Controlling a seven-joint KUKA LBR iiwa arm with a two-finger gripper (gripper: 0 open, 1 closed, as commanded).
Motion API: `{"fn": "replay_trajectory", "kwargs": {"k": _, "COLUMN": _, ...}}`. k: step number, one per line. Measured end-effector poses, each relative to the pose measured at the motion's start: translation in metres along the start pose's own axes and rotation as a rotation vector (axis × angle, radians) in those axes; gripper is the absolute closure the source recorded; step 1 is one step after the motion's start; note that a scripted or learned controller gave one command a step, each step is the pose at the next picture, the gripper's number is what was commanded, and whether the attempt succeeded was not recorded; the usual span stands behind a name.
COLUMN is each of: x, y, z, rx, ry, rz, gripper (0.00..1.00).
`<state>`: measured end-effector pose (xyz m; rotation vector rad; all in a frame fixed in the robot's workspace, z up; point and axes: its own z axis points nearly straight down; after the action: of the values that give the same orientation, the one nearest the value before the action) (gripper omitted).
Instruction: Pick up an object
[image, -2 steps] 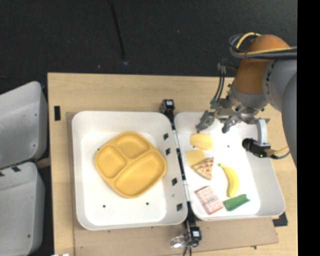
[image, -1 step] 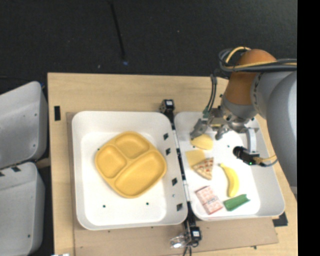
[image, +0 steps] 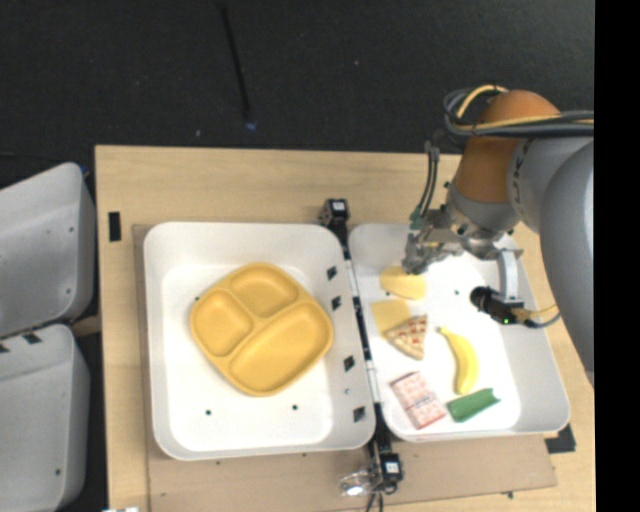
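The right bin (image: 520, 400) holds several toy foods: a pale yellow piece (image: 403, 285) near its upper left, a yellow cheese wedge (image: 388, 314), a pizza slice (image: 410, 338), a banana (image: 461, 360), a green piece (image: 471, 405) and a pink-red packet (image: 417, 398). My gripper (image: 420, 256) hangs over the upper part of this bin, right above the pale yellow piece and close to it. Nothing shows between its fingers.
The left bin (image: 170, 400) holds a yellow divided plate (image: 262, 327) in its middle. A raised divider with black clips runs between the two bins. The grey arm with its orange band reaches in from the upper right over the right bin's far corner.
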<state>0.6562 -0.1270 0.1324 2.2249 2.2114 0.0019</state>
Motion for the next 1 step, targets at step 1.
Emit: {"fn": "replay_trajectory", "kwargs": {"k": 1, "x": 0.0056, "y": 0.0019, "z": -0.0465, "rx": -0.002, "ry": 0.002, "rz": -0.010, "gripper": 1.00}}
